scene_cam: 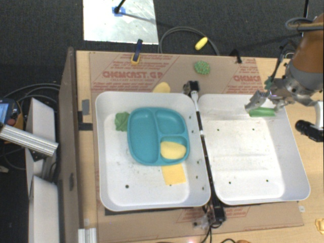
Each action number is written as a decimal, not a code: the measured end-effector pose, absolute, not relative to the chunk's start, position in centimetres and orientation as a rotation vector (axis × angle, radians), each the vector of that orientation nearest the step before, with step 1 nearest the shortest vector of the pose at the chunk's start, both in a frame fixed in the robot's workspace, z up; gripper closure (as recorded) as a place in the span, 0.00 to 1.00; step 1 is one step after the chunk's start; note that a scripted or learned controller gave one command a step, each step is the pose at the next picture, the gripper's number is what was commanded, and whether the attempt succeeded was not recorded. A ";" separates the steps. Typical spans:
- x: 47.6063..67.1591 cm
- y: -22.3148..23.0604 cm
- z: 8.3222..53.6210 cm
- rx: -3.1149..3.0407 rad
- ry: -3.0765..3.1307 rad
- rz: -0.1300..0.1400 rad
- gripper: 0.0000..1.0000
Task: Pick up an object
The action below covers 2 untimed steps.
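The arm reaches in from the right, and my gripper (264,104) hangs over the far edge of the right bin (253,181). A small green elongated object (261,112) sits directly under the gripper, touching or nearly touching it; whether it is gripped is not visible. In the left bin (109,186) lies a teal divided plate (149,135) with a yellow rounded piece (172,150) in its lower right compartment. A flat yellow square (174,174) lies just in front of the plate, and a green leafy piece (121,121) rests at the plate's left edge.
Behind the bins, on the cardboard, lie a green bumpy ball (202,67), a yellow piece (162,88) and a black clip (191,88) at the bins' junction. A yellow object (201,43) lies further back on the dark floor. A metal rail (30,140) stands left.
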<state>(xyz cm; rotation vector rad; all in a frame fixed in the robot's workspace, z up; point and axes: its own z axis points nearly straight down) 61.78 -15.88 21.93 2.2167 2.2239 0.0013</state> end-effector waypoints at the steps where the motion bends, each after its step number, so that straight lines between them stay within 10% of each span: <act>1: 66.7 -19.4 11.3 2.213 2.222 0.001 0.00; 2: 66.9 -17.8 8.4 2.213 2.228 0.001 0.00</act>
